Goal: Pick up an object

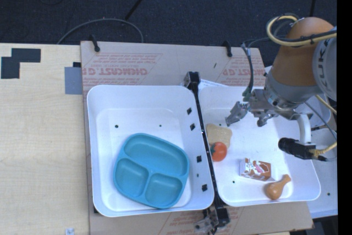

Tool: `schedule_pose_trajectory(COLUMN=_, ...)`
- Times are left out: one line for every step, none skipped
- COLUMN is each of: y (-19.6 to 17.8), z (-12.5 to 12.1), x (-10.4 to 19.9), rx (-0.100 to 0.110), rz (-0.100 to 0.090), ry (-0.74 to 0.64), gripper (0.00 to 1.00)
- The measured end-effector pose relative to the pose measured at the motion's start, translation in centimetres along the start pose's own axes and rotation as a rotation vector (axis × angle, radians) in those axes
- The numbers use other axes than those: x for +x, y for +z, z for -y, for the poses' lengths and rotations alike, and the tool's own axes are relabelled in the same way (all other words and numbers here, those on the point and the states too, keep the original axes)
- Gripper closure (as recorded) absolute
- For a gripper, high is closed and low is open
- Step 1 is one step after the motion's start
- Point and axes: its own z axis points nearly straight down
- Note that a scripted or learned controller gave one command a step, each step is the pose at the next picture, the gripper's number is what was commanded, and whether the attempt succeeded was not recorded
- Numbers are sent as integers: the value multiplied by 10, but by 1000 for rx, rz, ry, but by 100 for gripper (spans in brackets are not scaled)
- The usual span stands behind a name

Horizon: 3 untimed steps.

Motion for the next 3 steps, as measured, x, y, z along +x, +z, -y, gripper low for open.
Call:
schedule_pose_trajectory(y=-6, z=-2, x=0, rx=-11, rz=1, ry=-2, gripper=0)
schedule_pose_trajectory(y=41, z=3, x=-4, rx=-7, rz=1, ry=-1, gripper=0)
schedule_pose_trajectory(y=89, z=11, x=1, rx=-8, rz=0, ry=-2, gripper=0)
